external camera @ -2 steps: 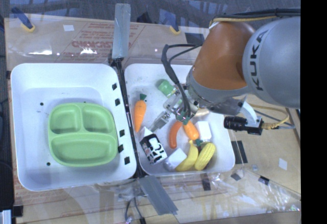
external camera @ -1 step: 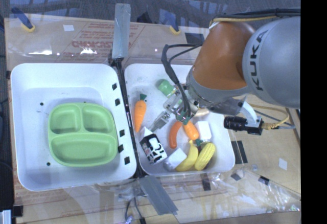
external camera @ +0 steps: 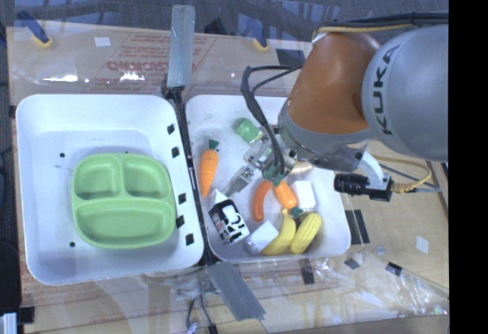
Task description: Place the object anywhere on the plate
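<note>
Looking down at a slant from the camera view, two shallow white bins were seen side by side on the surface (external camera: 91,50). The left bin (external camera: 34,172) carried a green divided plate (external camera: 122,199), which lay flat toward the bin's near left part, with two small compartments at the far side and one long compartment at the near side. The right bin (external camera: 221,107) held a cluster of toy foods. A carrot (external camera: 208,168) lay near that bin's left wall, close to the divider between the bins. A small green piece (external camera: 246,129) sat toward the far side of the bin. Near the bin's front edge, a banana (external camera: 282,237) and a corn cob (external camera: 306,232) lay touching each other, with a black-and-white block (external camera: 229,219) to their left and a white block (external camera: 261,234) just beside the banana. A reddish-orange sausage-like piece (external camera: 260,200) lay upright between the block and the banana.

The grey arm (external camera: 404,88), with its orange band (external camera: 332,85), was seen reaching in over the right bin. The tool (external camera: 268,165) was lowered into the middle of the bin, just above the sausage-like piece and a small orange piece (external camera: 285,195). Whether the tool was wide, narrow or holding anything could not be told.
</note>
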Tool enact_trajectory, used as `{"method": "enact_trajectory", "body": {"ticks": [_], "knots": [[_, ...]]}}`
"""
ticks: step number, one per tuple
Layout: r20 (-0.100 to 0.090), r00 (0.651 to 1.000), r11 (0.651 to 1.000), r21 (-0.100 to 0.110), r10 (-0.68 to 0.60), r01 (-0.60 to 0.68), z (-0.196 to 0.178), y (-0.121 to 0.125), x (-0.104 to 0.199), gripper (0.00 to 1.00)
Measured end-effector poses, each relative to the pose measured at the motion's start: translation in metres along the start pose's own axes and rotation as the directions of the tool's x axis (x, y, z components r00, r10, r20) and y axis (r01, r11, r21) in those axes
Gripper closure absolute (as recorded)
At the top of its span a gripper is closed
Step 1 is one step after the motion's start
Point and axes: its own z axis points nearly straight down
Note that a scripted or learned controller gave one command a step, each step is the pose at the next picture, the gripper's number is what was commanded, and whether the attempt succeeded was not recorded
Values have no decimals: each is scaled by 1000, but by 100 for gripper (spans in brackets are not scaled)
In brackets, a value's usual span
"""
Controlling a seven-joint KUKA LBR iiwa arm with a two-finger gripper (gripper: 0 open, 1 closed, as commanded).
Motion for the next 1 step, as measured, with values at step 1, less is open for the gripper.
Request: {"method": "enact_trajectory", "body": {"ticks": [1], "knots": [[-5, 901, 901, 1, -433, 433, 45, 18, 3, 0]]}}
